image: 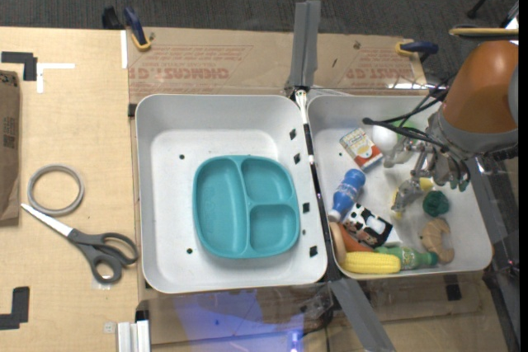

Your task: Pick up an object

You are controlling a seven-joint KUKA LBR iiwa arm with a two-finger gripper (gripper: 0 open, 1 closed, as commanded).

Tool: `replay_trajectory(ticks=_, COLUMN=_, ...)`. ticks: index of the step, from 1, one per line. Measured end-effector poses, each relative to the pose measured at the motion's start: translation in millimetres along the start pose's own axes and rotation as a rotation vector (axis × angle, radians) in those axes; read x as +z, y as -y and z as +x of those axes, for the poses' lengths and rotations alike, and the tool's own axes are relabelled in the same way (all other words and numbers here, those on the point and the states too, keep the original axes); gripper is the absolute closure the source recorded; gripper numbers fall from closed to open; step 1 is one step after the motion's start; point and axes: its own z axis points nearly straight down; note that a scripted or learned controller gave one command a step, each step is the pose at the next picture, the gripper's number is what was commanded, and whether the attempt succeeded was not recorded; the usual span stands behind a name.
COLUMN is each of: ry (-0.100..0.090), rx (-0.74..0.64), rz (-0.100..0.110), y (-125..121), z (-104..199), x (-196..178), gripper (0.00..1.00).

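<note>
Tool (410,192) above glossy plastic toys

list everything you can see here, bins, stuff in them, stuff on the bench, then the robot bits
bins: 2, white, side by side on the bench, left bin, right bin
divided plate: 1, teal, middle of left bin
small carton: 1, white and orange, upper left of right bin
bottle: 1, blue and white, left side of right bin
cow toy: 1, black and white, lower middle of right bin
corn cob: 1, yellow, front edge of right bin
green toy: 1, dark green, right side of right bin
tan toy: 1, beige, lower right of right bin
scissors: 1, grey handles, bench left of the bins
tape roll: 1, grey, above the scissors
clamps: 2, blue, and, at back edge
arm: 1, grey and orange, right
gripper: 1, metallic, over right bin
</note>
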Motion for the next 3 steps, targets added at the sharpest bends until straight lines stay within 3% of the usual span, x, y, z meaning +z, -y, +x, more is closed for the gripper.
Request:
replay_trajectory(ticks=1, ry=0.003, rx=0.144, rz=0.001, y=-57.5, z=-60.3, x=3.6, gripper=0.0)
replay_trajectory(ticks=2, ry=0.001, rx=0.372, rz=0.001, y=-27.1, z=60.8, x=4.4, gripper=0.0)
replay_trajectory(ticks=3, ry=0.001, rx=0.385, rz=0.001, y=-71.2, z=-13.7, x=4.2, gripper=0.0)
